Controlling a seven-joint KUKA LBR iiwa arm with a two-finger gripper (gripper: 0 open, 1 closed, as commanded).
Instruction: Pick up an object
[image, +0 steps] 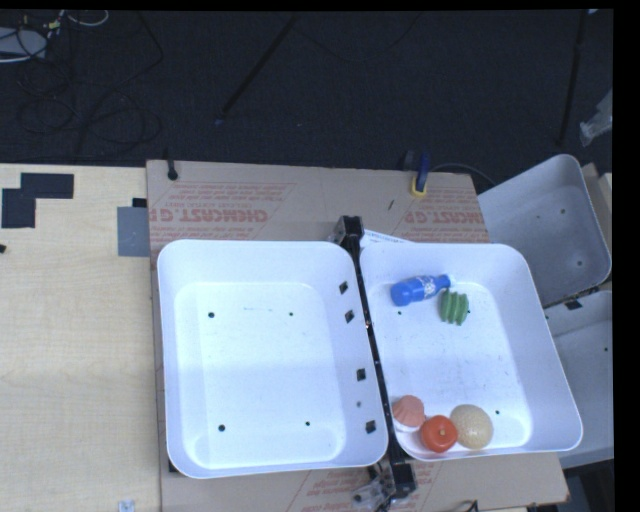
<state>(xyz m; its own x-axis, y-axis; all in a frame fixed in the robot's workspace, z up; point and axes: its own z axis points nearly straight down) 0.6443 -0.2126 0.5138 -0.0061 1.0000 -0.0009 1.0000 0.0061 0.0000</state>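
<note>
"CHEMCAST, G.P." printed upside-down on the cardboard sheet (260, 200).

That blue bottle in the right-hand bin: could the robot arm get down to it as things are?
Probably yes. The blue bottle lies on its side in the right bin, uncovered from above, with the green object just beside it.

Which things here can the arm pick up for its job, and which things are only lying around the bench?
For the job, all in the right bin:
blue bottle
green object
pink object
red ball
beige ball

Just lying about:
left bin
cardboard sheet
</note>
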